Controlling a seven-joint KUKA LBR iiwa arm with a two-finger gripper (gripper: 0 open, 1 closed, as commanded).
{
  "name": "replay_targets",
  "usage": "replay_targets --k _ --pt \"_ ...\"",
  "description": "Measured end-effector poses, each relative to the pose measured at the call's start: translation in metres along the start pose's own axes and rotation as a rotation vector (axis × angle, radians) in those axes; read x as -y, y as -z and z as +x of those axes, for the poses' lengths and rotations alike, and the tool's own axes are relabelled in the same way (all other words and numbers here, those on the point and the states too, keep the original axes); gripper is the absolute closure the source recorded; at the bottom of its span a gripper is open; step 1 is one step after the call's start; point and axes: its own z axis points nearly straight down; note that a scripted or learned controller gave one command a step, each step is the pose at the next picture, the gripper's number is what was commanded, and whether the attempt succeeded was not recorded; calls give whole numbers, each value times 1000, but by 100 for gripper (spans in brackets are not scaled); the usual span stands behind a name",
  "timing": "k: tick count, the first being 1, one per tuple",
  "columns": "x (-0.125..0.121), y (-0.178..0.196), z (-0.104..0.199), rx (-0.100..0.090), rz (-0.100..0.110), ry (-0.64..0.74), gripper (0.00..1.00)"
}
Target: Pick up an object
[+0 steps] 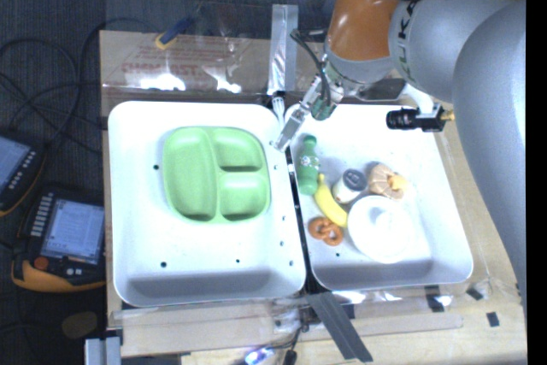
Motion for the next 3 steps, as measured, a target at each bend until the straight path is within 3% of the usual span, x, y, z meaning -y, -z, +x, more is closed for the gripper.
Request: replay_targets --k 1,2,3 --pt "22 -1 1 -1 3 -673 0" --pt "15 0 -19 0 2 -316 0" --pt "5 -1 -10 -1 3 -729 0"
